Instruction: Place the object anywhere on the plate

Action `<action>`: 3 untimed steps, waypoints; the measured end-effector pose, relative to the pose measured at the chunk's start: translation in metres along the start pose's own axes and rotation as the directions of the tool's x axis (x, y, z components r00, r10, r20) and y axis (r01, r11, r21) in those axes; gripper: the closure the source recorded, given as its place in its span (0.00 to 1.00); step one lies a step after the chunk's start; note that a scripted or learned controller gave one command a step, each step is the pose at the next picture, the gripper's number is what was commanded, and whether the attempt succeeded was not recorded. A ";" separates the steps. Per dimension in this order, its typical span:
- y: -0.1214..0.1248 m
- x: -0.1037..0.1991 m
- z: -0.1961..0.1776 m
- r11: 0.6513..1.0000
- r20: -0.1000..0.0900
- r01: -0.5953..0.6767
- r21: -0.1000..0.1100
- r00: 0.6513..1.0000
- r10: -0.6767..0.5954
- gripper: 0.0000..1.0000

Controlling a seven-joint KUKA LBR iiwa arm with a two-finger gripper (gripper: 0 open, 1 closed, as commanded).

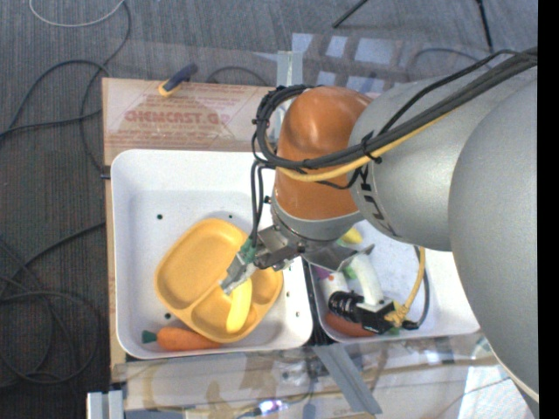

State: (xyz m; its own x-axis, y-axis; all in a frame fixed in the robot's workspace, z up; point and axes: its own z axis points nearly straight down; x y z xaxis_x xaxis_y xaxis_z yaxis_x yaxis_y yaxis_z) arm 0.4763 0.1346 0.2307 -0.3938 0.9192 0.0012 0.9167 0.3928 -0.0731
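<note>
Claw [238,277] over plate [194,264], banana [238,309] just below it

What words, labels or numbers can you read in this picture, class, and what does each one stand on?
"CHEMCAST GP", or close to it: faint red print on the brown board behind the left bin; the last letters are blurred.
Nothing else is readable: no text shows on the yellow plate, the carrot or the arm.

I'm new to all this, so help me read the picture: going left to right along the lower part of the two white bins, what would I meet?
Carrot → yellow plate → yellow object lying on the plate → gripper → black-and-yellow items in the right bin.
</note>
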 end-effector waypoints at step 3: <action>0.047 0.070 0.105 0.948 -0.021 -0.312 -0.071 0.950 0.311 0.00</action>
